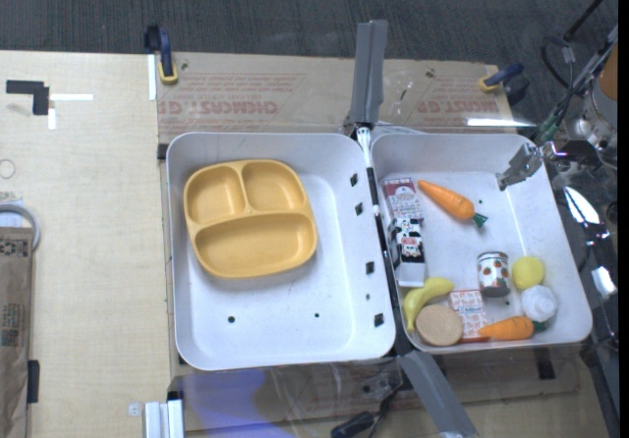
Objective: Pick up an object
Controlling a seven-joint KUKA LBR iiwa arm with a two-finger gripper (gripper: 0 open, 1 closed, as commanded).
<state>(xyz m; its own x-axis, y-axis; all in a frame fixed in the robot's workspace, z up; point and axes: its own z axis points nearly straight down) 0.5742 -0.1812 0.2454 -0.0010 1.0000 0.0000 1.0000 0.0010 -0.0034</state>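
My gripper (515,170) hangs at the far right corner of the right bin (511,153), just inside its rim, with nothing seen in it. Below it in that bin lie an orange carrot (447,200), a red-and-white carton (401,198) and a black-and-white carton (410,246). Toward the near side sit a small can (492,271), a yellow lemon (529,272), a white ball (539,304), a banana (424,298), a round tan bun (439,326), a small red packet (468,307) and a second carrot (507,329).
The left bin (324,313) holds a yellow divided plate (251,217). A grey divider post (369,73) rises between the bins at the back. Cables and arm parts (590,122) crowd the right edge. Cardboard (265,92) lies behind the bins.
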